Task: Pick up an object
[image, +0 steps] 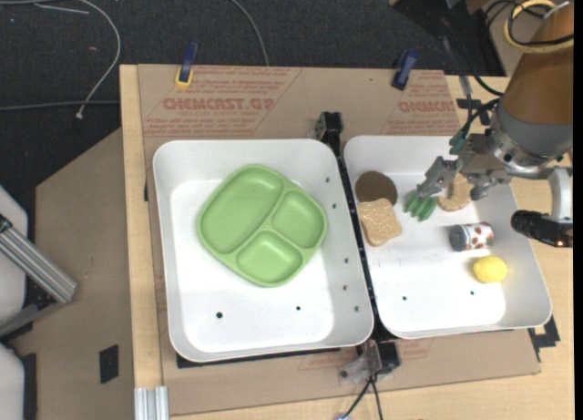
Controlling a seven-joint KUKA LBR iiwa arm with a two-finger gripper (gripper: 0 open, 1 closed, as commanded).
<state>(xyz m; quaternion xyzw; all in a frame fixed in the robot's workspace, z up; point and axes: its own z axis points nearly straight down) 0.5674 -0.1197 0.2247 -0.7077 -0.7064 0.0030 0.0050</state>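
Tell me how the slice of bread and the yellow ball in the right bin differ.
The slice of bread is tan, flat and squarish; the yellow ball is bright yellow and round. The bread looks bigger than the ball. The bread lies at the bin's left side, the ball toward its right. Both rest on the floor of the right bin.

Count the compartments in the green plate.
3: the green plate in the left bin has one long compartment on its left side, and two smaller ones, upper right and bottom.
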